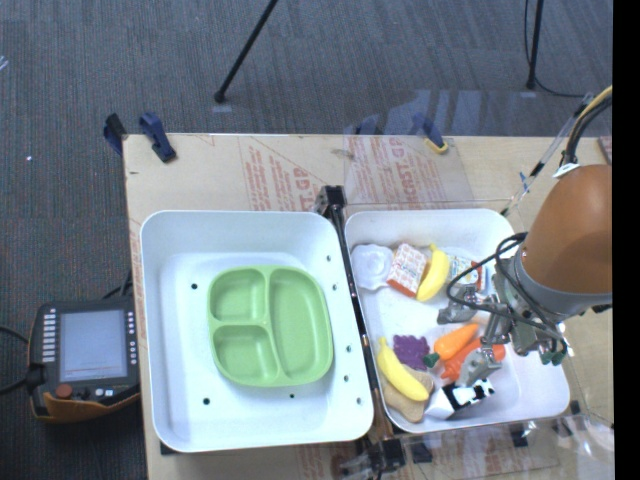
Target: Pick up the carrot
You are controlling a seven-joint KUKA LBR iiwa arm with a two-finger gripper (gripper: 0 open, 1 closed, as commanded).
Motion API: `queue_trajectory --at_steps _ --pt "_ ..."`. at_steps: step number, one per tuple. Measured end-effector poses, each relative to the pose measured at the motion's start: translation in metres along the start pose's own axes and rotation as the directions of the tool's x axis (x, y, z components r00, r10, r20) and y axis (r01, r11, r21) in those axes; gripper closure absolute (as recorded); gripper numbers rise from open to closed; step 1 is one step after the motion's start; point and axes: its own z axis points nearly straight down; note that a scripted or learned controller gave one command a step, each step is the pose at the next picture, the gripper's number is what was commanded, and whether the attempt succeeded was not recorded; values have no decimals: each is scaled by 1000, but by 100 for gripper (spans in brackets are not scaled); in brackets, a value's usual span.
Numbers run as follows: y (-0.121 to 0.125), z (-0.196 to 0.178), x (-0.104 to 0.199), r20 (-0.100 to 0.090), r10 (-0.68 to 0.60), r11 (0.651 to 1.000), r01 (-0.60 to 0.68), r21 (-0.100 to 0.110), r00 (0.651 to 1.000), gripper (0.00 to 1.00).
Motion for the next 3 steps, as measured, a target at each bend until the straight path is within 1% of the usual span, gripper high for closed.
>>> queue_trajectory --at_steps 1,2,3 --pt "-12 96 -34 11 121 993 -121 0 993 0" --pt "-10 86 -34 7 116 993 -116 -1 993 100" --pt "-52 97 4 20 -124 992 124 6 992 100"
